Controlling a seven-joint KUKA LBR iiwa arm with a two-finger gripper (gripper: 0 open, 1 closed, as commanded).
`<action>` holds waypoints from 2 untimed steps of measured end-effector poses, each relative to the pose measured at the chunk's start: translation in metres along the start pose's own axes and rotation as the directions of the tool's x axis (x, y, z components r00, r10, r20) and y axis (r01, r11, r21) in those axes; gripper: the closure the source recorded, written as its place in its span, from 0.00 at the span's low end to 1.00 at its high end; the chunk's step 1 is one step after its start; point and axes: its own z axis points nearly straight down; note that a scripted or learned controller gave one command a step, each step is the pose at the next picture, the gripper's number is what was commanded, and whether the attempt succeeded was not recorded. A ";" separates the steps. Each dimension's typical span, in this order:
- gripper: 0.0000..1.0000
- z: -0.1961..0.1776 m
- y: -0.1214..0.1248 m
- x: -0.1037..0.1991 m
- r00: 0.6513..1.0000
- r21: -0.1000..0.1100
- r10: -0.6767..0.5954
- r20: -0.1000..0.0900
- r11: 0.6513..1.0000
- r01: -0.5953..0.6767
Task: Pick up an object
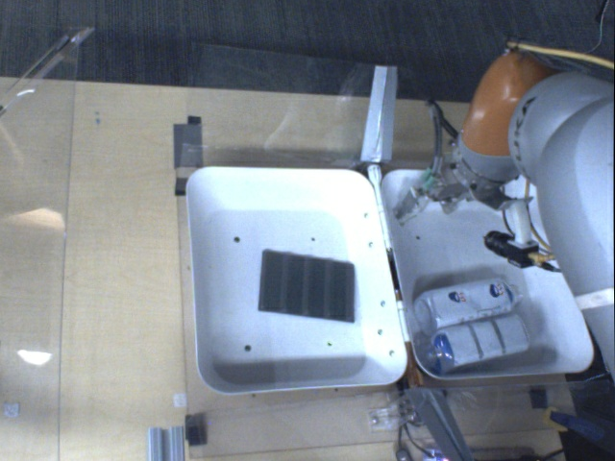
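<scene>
The metal two-finger gripper hangs empty, fingers parted; next it must drop onto the clear plastic bottle.

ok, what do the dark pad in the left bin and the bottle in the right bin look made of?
Pad: looks like matte dark rubber or foam, ribbed with lengthwise grooves, no glare. Bottle: likely clear plastic, glossy and see-through, blue cap, printed label. Both guesses from looks alone.
</scene>
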 end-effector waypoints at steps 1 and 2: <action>0.00 -0.042 -0.121 -0.026 0.998 -0.007 0.065 0.004 0.998 -0.065; 0.00 -0.003 -0.153 -0.073 0.984 -0.020 -0.178 0.018 0.984 0.179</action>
